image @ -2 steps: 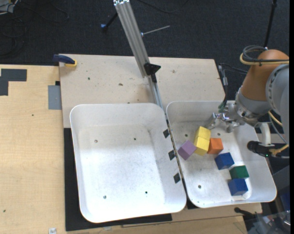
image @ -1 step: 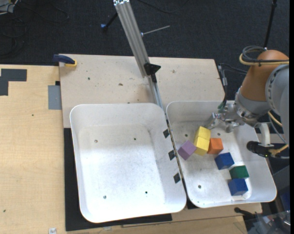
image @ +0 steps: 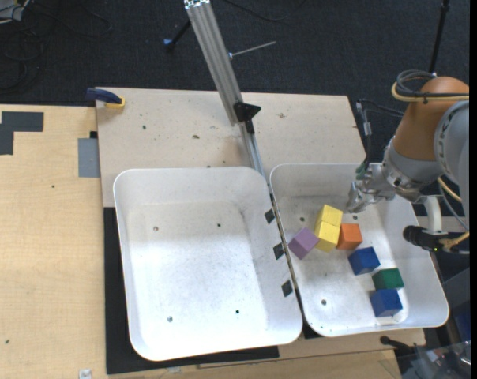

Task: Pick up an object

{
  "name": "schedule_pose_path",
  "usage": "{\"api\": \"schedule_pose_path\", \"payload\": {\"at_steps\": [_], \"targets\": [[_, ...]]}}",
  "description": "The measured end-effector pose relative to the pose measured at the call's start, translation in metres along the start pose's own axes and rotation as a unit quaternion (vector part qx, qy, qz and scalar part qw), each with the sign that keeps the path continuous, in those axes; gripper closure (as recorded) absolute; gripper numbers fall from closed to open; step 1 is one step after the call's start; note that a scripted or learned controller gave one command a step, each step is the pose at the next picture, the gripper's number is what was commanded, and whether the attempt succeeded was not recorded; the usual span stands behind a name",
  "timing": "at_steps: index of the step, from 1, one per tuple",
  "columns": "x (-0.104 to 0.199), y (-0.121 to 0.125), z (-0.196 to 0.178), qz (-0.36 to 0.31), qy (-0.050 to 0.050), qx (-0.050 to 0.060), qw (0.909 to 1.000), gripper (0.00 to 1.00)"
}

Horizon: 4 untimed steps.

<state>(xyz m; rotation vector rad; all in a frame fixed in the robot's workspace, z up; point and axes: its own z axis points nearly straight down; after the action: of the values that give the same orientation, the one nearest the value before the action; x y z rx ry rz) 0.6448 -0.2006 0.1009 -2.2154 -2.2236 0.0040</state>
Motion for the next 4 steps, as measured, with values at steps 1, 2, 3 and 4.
{"api": "schedule_pose_path", "payload": {"at_steps": [1,2,3,4], "targets": [[-0.003,0.010,-0.059,-0.001,-0.001,-0.005,1.0000,1.00],[0.002,0.003,-0.109,-0.002,0.000,-0.004,1.0000,1.00],[-0.004,-0.005,-0.162,0.002,-0.001,-0.004,1.0000,1.00],[0.045,-0.001,-0.149,0.000,0.001,0.000,1.0000,1.00]]}}
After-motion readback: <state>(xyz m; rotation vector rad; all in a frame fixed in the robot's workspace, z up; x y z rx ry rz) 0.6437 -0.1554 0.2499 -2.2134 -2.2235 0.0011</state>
